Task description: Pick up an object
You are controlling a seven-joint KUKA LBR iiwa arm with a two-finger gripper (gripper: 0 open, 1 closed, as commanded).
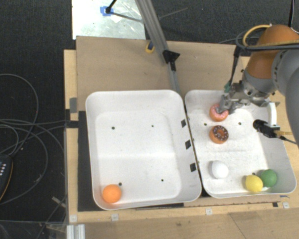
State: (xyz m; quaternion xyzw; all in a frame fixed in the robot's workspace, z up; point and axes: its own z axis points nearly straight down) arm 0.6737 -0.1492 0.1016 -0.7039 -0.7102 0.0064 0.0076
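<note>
Looking down, we see a pink donut near the right bin's far rim, the gripper touching it from above. Nearer than that donut lie a chocolate donut and a white ball, with bare floor between.
</note>
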